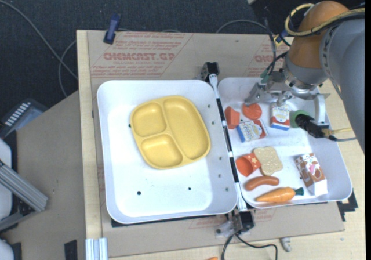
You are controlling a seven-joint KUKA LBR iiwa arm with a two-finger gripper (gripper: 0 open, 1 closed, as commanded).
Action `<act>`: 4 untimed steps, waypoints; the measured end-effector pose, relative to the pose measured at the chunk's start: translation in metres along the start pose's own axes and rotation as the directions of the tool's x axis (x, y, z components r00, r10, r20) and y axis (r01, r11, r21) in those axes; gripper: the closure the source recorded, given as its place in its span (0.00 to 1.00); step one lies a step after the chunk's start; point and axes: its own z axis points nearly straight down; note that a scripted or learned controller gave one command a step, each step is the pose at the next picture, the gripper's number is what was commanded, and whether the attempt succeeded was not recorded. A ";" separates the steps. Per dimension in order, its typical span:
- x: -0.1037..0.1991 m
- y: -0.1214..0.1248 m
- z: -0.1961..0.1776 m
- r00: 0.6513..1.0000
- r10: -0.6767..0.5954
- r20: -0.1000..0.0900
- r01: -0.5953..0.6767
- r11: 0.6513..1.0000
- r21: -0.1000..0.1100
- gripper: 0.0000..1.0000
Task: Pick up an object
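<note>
My gripper hangs over the far end of the right bin, below the arm's orange band. Just beneath and beside it lie a red-orange piece and a small red-and-white carton. Nothing is seen held. Further along the bin lie an orange piece, a blue-and-white packet, a green item, a toast slice, a red piece, a sausage, a carrot and a brown snack packet.
The left bin holds a yellow divided plate. Both bins rest on a cardboard sheet. A black divider clamp sits between the bins at the far side. Cables trail from the arm near the bin's right wall.
</note>
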 end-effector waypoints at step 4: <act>0.023 0.012 0.007 1.000 0.001 -0.003 -0.001 1.000 0.012 0.00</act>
